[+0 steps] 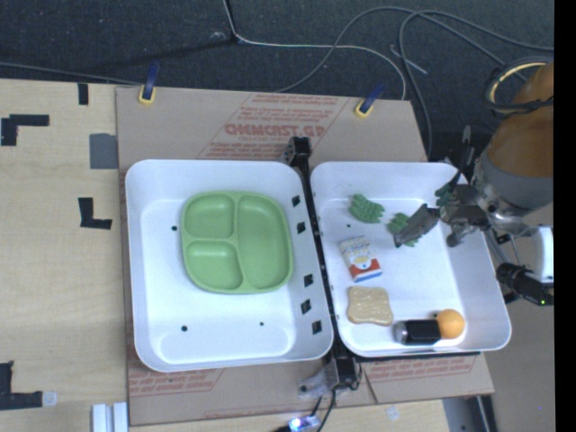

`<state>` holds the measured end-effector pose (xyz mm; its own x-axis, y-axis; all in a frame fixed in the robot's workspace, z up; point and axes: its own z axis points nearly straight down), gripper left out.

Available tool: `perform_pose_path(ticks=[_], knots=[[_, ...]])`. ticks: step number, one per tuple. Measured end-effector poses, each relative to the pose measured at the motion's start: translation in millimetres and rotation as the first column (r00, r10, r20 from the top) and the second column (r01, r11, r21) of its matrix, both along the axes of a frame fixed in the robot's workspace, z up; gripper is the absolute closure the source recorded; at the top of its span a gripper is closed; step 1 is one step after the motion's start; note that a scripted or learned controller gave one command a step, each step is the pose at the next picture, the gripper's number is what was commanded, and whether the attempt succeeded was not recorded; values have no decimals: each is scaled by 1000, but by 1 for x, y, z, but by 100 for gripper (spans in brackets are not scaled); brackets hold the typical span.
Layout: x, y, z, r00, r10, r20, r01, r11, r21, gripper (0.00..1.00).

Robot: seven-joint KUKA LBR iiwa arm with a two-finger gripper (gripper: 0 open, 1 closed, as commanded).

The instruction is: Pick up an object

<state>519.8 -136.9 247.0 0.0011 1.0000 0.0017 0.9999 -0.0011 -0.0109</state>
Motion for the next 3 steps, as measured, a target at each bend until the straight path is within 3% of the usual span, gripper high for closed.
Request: perform_pose_path(ticks=[1, 3], knots=[[2, 0, 4, 1000, 2, 9, -2, 1000, -1, 0], [3, 8, -85, 1000, 2, 4, -2, 1000, -1, 0]])
